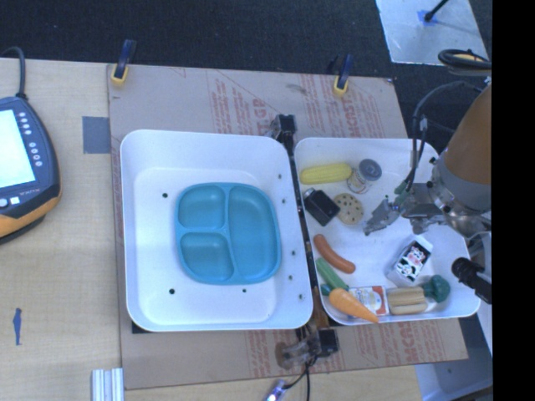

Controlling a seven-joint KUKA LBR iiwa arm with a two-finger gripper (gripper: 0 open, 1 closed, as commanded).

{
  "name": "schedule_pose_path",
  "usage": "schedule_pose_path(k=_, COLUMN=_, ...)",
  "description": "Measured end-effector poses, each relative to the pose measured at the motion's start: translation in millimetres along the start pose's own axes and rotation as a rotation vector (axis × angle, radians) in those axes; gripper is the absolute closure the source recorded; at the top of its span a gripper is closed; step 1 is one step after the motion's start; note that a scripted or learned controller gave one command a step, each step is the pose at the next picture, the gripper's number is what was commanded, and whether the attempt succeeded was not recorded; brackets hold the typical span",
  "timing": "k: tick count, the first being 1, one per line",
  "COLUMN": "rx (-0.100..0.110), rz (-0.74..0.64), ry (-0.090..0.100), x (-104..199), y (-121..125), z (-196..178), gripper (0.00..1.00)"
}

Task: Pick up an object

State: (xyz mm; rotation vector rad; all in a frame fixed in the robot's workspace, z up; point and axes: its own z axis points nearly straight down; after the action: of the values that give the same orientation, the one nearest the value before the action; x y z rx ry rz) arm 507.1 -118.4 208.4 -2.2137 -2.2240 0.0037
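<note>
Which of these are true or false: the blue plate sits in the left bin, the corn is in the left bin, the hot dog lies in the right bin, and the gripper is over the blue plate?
1. The blue plate sits in the left bin. True.
2. The corn is in the left bin. False: it lies in the right bin.
3. The hot dog lies in the right bin. True.
4. The gripper is over the blue plate. False: it is over the right bin.
</note>
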Motion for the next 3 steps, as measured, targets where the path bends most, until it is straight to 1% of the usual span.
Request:
schedule_pose_path(k=1, rx=0.002, rz=-0.001, ry=-0.001, x=8.8, y=37.6, z=95.4, gripper=0.0)
schedule_pose_path(k=2, rx=0.002, rz=0.0, ry=-0.002, x=8.0, y=118.9, z=101.1, gripper=0.0)
schedule_pose_path(k=3, rx=0.018, rz=0.002, ry=-0.011, x=12.7, y=145.6, z=115.2, gripper=0.0)
